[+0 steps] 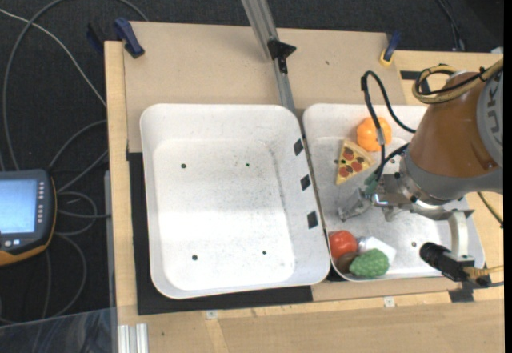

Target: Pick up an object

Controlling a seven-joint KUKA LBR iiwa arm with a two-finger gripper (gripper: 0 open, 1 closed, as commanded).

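Looking down on a wooden bench (216, 55), the left white bin (224, 199) comes first. Beside it, the right white bin (320, 127) holds a pizza-slice toy (352, 161) and an orange ball (371, 134) toward the back, with a red tomato toy (342, 243) and a green leafy toy (370, 263) at the front corner. Low over this bin's middle hangs the gripper (358, 203), below the pizza slice; whether it is released or clenched cannot be told, and nothing is seen in it
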